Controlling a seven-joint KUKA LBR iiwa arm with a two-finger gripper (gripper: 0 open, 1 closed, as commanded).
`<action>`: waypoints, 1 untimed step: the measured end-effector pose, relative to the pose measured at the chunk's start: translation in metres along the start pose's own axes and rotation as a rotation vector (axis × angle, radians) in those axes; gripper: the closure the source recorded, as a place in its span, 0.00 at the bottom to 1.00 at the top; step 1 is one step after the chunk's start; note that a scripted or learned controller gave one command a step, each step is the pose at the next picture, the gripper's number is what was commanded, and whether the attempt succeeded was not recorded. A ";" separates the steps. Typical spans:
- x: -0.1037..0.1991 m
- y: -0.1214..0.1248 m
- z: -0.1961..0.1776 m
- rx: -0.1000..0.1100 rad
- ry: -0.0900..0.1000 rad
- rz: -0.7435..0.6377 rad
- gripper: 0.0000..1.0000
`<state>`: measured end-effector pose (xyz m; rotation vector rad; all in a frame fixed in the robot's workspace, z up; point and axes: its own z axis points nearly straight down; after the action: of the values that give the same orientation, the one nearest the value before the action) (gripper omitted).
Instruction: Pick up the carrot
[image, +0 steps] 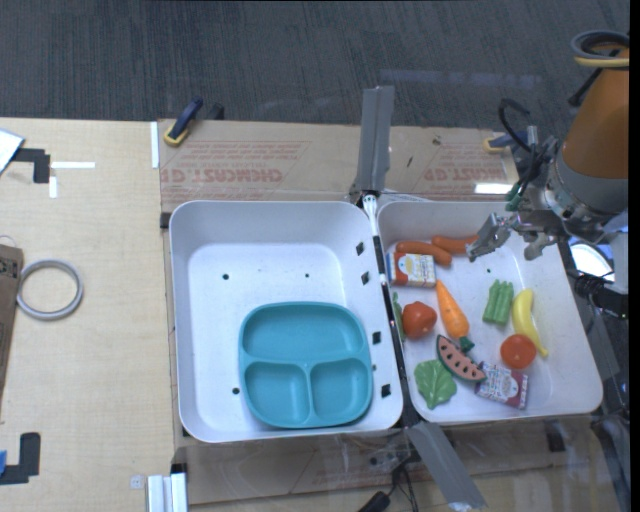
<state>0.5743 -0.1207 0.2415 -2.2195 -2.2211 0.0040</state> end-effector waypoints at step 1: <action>0.026 0.020 0.139 0.000 0.000 0.148 0.00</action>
<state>0.5938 -0.0944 0.1027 -2.3776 -2.0505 0.0044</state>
